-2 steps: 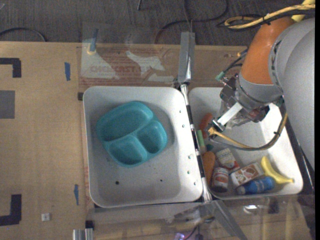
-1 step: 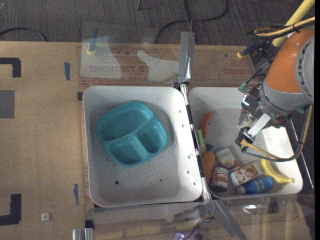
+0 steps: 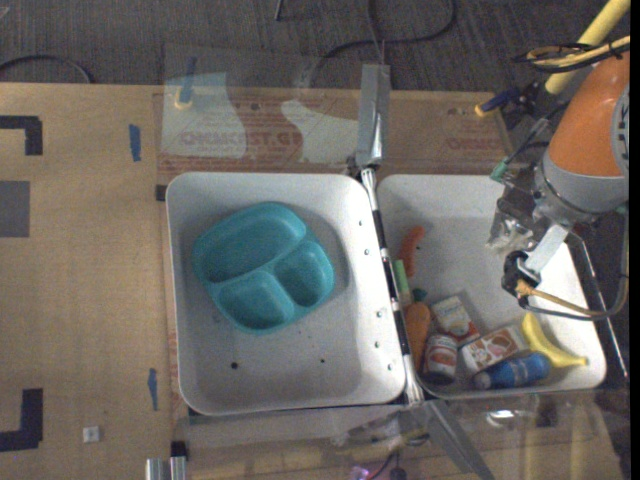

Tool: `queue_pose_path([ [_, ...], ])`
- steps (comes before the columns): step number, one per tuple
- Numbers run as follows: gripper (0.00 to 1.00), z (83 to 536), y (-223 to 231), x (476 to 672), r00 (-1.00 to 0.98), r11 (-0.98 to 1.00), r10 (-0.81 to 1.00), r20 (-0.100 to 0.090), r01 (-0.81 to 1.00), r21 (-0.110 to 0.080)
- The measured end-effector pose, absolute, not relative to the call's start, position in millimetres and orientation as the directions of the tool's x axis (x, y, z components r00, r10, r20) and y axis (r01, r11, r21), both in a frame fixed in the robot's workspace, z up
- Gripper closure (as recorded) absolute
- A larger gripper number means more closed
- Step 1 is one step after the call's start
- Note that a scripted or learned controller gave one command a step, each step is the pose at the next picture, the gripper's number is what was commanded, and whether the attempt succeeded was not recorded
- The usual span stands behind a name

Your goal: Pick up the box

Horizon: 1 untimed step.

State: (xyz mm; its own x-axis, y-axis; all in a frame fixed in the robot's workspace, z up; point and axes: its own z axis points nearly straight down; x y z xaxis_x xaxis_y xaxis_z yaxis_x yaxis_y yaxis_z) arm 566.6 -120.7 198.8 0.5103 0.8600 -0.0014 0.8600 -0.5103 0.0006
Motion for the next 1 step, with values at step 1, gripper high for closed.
queue_pose_path([
  [1,0.0,198.8,-120.1,566.7,0.509,-0.509,0.861,-0.002,0.861,0.0],
])
